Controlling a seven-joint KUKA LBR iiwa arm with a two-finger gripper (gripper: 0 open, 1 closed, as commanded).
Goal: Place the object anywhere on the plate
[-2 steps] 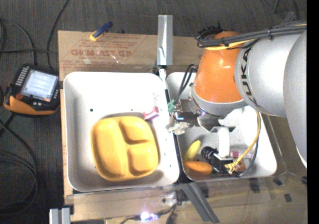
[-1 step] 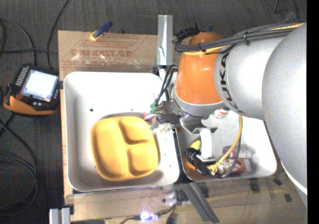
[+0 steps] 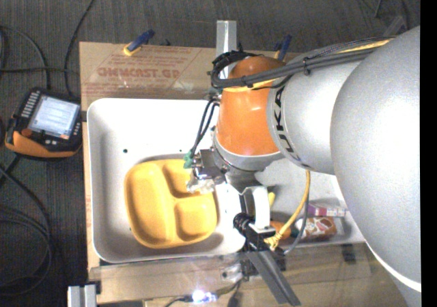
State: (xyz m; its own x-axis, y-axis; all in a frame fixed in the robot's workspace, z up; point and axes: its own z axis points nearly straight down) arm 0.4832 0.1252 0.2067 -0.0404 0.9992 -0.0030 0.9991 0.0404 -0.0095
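One yellow plate point(image 3: 167, 211) against bin point(image 3: 109, 162) front wall.

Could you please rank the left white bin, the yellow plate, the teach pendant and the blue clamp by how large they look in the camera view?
1. Left white bin
2. Yellow plate
3. Teach pendant, though it lies off the bench, perhaps farther from the camera
4. Blue clamp

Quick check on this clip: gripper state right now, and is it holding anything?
Gripper: cannot be told; it sits over the right edge of the yellow plate, hidden under the wrist, and nothing is visibly held.
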